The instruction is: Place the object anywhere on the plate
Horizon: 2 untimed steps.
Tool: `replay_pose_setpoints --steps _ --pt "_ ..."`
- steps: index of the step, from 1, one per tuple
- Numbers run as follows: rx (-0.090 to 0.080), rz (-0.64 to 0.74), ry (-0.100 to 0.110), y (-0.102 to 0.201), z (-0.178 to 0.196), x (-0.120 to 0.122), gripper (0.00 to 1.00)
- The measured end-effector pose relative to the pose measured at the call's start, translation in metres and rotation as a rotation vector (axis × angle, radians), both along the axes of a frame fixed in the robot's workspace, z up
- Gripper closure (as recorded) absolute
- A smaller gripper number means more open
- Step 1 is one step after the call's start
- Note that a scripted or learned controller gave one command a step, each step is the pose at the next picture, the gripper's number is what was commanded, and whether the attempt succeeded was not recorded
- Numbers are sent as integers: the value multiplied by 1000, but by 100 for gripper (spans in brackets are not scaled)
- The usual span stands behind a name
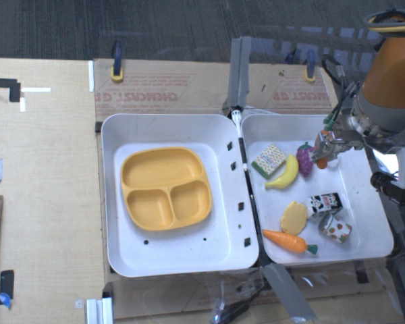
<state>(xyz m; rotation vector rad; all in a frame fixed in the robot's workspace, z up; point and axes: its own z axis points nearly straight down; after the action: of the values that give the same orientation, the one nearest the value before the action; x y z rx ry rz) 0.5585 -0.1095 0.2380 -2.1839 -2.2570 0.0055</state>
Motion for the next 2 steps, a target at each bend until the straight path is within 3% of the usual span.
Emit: replay_pose_setpoints --steps 1,2 --pt "0 -8 -1 65 -36 69 100" --pt "1 69 0 132 -47 53 100"
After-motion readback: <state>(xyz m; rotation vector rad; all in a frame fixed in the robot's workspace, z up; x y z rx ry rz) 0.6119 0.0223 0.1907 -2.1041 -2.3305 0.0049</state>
